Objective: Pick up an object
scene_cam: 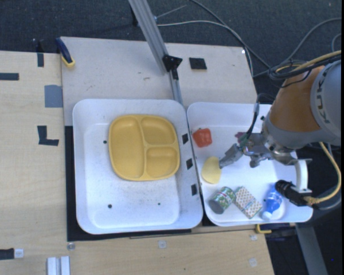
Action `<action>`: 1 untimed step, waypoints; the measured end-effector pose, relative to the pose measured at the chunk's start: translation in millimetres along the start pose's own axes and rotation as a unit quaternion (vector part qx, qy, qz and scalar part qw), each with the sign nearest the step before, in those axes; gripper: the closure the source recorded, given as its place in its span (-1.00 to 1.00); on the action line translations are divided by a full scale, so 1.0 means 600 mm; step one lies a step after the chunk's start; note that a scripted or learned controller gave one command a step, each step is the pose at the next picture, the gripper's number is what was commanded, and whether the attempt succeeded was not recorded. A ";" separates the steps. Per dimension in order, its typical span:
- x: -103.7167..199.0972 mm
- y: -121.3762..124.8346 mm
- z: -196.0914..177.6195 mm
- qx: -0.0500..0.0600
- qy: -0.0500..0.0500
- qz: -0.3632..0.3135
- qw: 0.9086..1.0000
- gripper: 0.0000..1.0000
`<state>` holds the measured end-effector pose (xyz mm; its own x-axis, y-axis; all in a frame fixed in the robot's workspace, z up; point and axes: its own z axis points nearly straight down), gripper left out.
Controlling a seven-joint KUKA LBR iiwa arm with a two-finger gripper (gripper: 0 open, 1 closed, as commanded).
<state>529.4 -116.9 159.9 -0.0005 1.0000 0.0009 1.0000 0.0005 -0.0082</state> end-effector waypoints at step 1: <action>0.007 -0.006 0.108 0.000 0.000 0.000 1.000 -1.00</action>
<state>525.5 -112.7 95.3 -0.0006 1.0000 0.0014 1.0000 0.0006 -0.0091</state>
